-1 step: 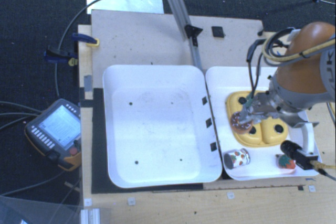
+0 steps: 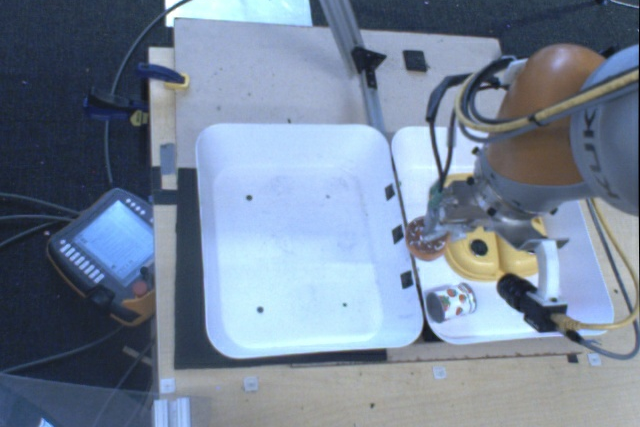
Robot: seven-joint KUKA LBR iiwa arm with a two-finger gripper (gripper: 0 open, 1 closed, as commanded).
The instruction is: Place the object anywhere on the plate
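A yellow plate point(image 2: 497, 262) lies in the right bin point(image 2: 590, 300), its far half hidden under the arm's wrist. A small round brown object point(image 2: 425, 243) sits at the plate's left edge, close to the wall between the two bins. My gripper point(image 2: 438, 218) hangs just above and slightly right of that brown object, touching or nearly touching it. Whether the object is gripped is hidden by the wrist. The grey arm with its orange band point(image 2: 545, 105) reaches in from the right over the plate.
A small white cup with red marks point(image 2: 450, 301) lies on its side at the right bin's front, just below the plate. The large left bin point(image 2: 300, 235) is beside it. A metal pole point(image 2: 335, 0) slants behind the bins. A teach pendant point(image 2: 105, 250) rests left of the bench.
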